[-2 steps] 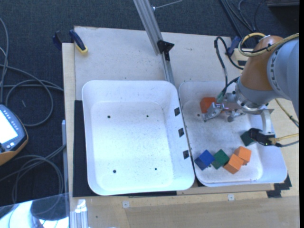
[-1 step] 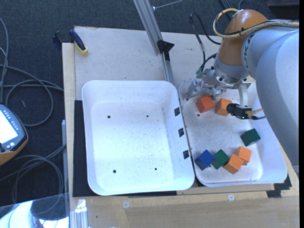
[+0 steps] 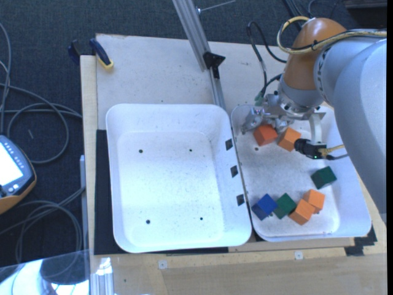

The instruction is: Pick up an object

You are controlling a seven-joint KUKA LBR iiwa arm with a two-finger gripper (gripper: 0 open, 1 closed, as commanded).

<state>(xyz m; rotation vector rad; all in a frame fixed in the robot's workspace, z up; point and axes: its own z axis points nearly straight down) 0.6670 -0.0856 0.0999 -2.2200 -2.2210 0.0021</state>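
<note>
Two orange blocks sit right under the gripper (image 3: 273, 126) at the far end of the right bin (image 3: 344, 226): one (image 3: 265, 134) just below the fingers, another (image 3: 288, 139) beside it. If I'm going for the nearer one, I'd centre over it so the neighbour doesn't get nudged. Arm's reaching in from the right, wrist bent down into the bin. Can't tell whether the claw is spread or pinching anything.

No legible text, labels, brands, numbers or signs on anything in view.
</note>
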